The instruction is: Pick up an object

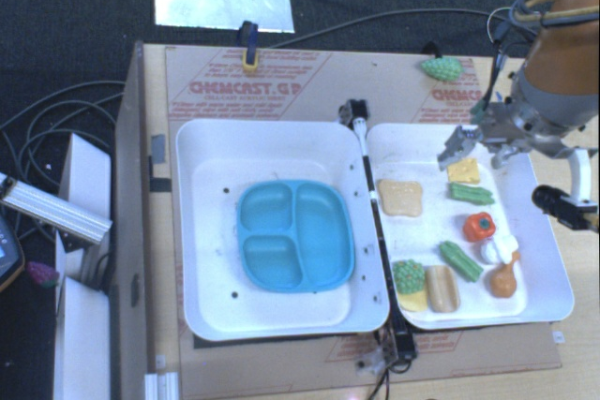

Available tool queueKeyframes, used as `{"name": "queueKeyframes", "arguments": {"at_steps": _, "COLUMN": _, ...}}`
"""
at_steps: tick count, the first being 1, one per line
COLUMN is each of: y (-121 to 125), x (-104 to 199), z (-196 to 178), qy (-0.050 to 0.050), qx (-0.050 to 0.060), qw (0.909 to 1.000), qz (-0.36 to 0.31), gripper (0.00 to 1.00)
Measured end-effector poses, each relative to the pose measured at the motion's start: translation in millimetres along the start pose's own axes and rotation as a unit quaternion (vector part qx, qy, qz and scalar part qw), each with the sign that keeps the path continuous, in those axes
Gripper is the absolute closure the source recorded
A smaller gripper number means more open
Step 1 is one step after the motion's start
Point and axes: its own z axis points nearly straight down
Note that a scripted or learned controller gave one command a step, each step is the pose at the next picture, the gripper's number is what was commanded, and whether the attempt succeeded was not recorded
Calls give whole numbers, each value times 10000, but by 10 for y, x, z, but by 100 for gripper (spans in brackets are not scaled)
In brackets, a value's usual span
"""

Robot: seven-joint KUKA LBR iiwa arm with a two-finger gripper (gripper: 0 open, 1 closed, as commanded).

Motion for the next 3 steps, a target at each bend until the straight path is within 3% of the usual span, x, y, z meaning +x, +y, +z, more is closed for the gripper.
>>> {"name": "queueKeyframes", "arguments": {"at_steps": 1, "y": -294, "x": -459, "z": 1027, "qy": -1, "qx": 12, "qw": 10000, "qz": 12, "gripper": 0}}
{"name": "queueKeyframes", "arguments": {"at_steps": 2, "y": -491, "x": -657, "z": 1549, "qy": -1, "qx": -7, "qw": 10000, "qz": 1, "gripper": 0}}
{"name": "queueKeyframes", "arguments": {"at_steps": 3, "y": -865, "x": -278, "z": 1744, "qy": 4, "qx": 4, "qw": 10000, "qz": 6, "gripper": 0}}
